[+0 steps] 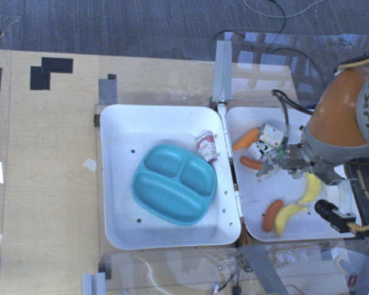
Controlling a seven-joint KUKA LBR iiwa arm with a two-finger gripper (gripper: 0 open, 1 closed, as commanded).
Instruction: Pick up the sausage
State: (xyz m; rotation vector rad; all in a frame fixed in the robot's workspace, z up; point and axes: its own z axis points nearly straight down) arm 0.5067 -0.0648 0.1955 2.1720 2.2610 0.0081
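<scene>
The bench [49, 165] is light wood and carries two shallow white bins side by side. The divider where the bins meet serves as the landmark below.

Left bin [117, 134]: just left of the divider. It holds a blue sectioned plate [174, 183], three compartments, lying flat near the bin's middle and rotated at a slant. A small red-and-white packet [206, 146] lies between the plate's upper right edge and the divider, touching or overlapping the plate rim.

Right bin [252, 223]: just right of the divider. The grey arm [347, 112] with its orange band comes in over this bin's far side, well away from the divider. The gripper [272, 165] hangs low over the bin's middle; finger state cannot be made out, cannot tell whether anything is held.

Contents of right bin, by size:
- Banana [298, 204], yellow, curved, on the side of the bin away from the divider, partly under the wrist.
- Carrot [245, 139], orange, near the divider, upper part of the bin, tilted.
- Sausage [271, 216], reddish brown, lower part of the bin, right of the divider, lying against the banana's lower tip. It is apart from the gripper, nearer the camera.
- A second small red-orange sausage-like piece [251, 162], close to the divider, just beside the gripper.
- White boxy item [270, 134] beside the carrot's end, detail too small to read.
</scene>
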